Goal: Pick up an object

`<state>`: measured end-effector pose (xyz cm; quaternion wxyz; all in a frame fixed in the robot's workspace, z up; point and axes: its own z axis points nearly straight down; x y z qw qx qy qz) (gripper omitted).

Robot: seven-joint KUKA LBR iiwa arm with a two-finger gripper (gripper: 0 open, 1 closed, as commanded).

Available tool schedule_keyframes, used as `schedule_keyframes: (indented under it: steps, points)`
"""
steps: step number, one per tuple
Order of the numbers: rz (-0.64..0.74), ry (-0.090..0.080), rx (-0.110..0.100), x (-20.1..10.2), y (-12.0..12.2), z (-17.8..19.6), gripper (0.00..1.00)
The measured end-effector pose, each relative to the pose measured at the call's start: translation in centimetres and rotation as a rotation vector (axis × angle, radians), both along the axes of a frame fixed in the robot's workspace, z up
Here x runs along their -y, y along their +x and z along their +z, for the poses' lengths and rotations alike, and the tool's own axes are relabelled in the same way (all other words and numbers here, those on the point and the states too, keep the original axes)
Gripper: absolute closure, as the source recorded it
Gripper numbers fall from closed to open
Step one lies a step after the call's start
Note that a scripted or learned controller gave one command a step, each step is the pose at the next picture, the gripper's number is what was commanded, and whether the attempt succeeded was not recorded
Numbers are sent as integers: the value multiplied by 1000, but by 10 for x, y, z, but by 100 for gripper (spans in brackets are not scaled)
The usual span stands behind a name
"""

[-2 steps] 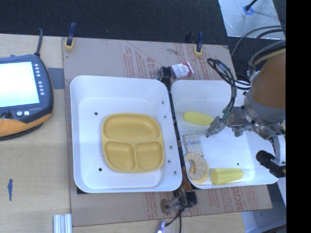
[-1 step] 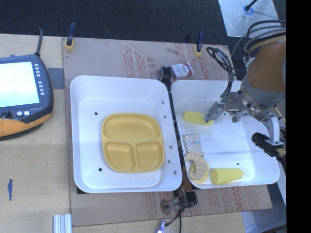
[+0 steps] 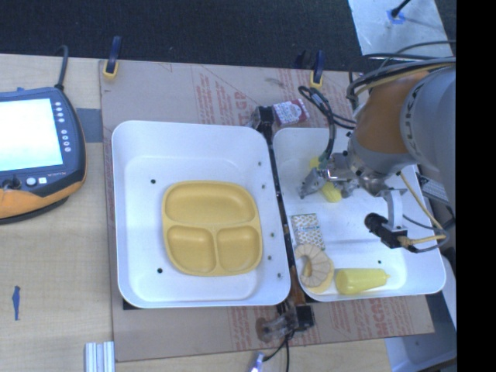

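The fingers (image 3: pixel 319 178) reach down into the right bin (image 3: pixel 434 285), their metal tips close against a small yellow object (image 3: pixel 332 192); whether they are spread or pinching it is hard to tell, since the wrist hides much of them. Just below the fingers lies a patterned square packet (image 3: pixel 305 228), and further below, a round tan ring (image 3: pixel 315 266) beside a yellow cylinder (image 3: pixel 359 280). Left of the fingers, the left bin (image 3: pixel 132 208) holds a yellow divided plate (image 3: pixel 211 228). Far left on the surface (image 3: pixel 46 285) rests a teach pendant (image 3: pixel 35 149).
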<state>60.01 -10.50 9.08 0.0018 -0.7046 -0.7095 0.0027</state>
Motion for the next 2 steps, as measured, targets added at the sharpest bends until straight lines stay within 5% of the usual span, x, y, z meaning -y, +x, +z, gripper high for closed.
schedule_keyframes:
  steps: [1, 2]
  points:
    - [2, -1, -1, 1, 0, 11, 100]
    - [-2, 2, 4, -64, 16, 102, 100]
